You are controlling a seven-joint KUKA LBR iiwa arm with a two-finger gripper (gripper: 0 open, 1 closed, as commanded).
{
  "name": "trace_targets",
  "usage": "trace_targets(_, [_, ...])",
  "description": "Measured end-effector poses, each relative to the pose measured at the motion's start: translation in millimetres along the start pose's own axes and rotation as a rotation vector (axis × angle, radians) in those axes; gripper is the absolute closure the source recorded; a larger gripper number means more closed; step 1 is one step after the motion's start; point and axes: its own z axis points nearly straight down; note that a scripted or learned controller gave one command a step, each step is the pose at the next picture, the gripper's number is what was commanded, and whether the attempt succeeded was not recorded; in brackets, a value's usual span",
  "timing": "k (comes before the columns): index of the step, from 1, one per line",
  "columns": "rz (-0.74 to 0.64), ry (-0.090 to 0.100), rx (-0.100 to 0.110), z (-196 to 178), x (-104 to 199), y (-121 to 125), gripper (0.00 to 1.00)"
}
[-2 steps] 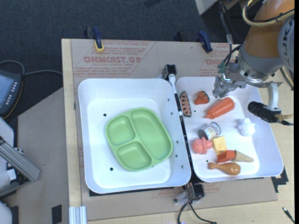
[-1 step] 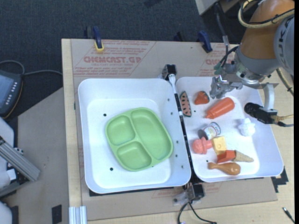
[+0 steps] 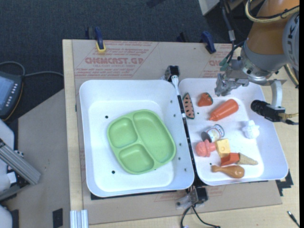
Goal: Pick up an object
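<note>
hand [image 3: 222, 90] above carrot [image 3: 223, 109] | green plate [image 3: 139, 140] in left bin [image 3: 90, 127]

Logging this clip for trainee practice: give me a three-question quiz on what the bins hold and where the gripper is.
1. True or false: the green plate lies in the left bin.
2. Which item lies nearest the gripper? A) carrot B) drumstick C) cheese block
3. Fill in: the watermelon slice lies along the right bin's ____ edge.

Key: 1 true; 2 A; 3 left.
</note>
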Motion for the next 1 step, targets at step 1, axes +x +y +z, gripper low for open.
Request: trace_targets(1, [0.001, 0.001, 0.006, 2.7, 1.1, -3.4, 1.0])
